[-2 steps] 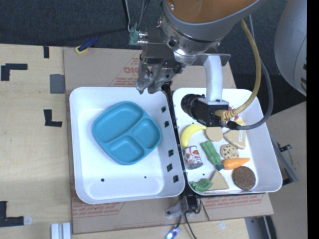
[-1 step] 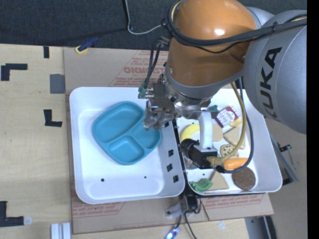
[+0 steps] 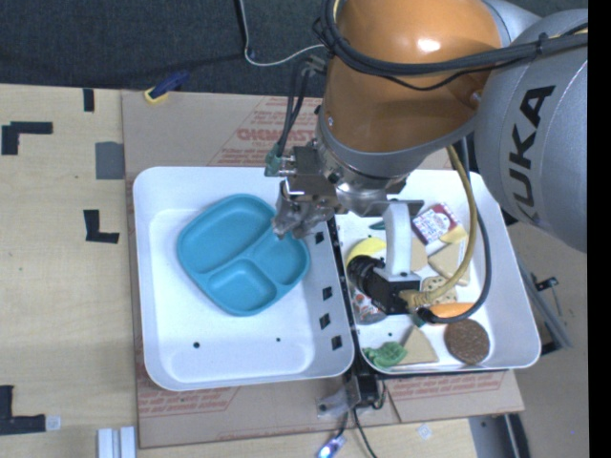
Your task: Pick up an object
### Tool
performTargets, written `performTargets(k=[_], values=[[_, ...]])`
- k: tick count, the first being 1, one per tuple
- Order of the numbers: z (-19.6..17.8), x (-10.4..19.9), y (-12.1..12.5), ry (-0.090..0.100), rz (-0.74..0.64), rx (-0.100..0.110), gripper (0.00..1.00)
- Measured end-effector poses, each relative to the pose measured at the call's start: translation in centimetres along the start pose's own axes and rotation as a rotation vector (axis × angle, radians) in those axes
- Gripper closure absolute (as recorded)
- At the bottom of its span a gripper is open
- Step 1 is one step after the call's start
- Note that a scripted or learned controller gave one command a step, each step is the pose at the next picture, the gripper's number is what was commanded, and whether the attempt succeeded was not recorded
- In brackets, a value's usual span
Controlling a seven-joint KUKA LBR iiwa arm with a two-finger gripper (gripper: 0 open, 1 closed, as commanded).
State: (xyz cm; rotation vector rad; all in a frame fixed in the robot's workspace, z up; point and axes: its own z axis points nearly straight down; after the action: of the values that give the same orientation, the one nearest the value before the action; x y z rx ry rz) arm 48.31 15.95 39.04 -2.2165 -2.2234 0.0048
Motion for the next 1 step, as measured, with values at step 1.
performTargets(k=[1], values=[[1.08, -1.38, 0.01, 0.0, 0.002, 0.0, 1.0]])
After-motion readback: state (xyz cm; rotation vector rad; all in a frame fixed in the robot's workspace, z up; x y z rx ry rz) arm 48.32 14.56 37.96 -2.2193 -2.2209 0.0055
